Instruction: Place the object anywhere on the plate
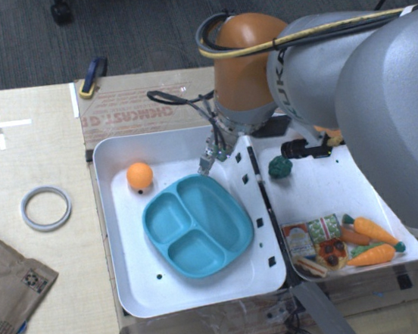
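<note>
The grey arm's two-finger gripper (214, 156) hung over the left white bin (119, 235), just above the far rim of the blue three-compartment plastic plate (196, 226); its opening could not be told. A small orange ball (140, 176) lay near the plate's left corner. In the right white bin (363, 180) sat a dark green lump (280, 167), two toy carrots (372, 244) and a printed packet (314, 237).

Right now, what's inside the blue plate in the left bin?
Nothing lies on the blue plate; all three of its compartments show bare. The orange ball sits on the left bin floor beside it. The gripper hovers near its upper edge. Whatever is beneath the plate is covered.
</note>
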`<state>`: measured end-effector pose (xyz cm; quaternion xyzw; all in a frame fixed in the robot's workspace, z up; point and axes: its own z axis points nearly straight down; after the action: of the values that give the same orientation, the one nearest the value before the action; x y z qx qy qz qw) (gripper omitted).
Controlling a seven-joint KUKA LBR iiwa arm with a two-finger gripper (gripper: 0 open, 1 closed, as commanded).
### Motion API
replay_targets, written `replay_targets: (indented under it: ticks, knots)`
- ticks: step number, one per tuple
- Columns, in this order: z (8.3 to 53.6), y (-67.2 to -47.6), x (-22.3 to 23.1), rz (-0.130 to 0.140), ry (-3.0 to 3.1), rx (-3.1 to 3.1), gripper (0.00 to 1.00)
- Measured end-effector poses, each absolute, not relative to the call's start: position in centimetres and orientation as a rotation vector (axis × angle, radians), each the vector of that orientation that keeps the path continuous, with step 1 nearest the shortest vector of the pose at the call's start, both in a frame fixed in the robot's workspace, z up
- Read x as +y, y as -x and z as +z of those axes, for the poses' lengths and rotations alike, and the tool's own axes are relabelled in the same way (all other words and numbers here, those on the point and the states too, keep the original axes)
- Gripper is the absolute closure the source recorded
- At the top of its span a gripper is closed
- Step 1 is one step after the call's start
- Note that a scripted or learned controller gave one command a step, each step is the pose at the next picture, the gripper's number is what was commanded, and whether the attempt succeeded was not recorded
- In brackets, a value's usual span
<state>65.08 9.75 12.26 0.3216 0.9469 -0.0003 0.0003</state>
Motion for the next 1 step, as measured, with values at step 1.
replay_targets:
  ticks: [1]
  knots:
    - [19.2,-59.38,2.93,-0.001,-0.739,3.053,1.0]
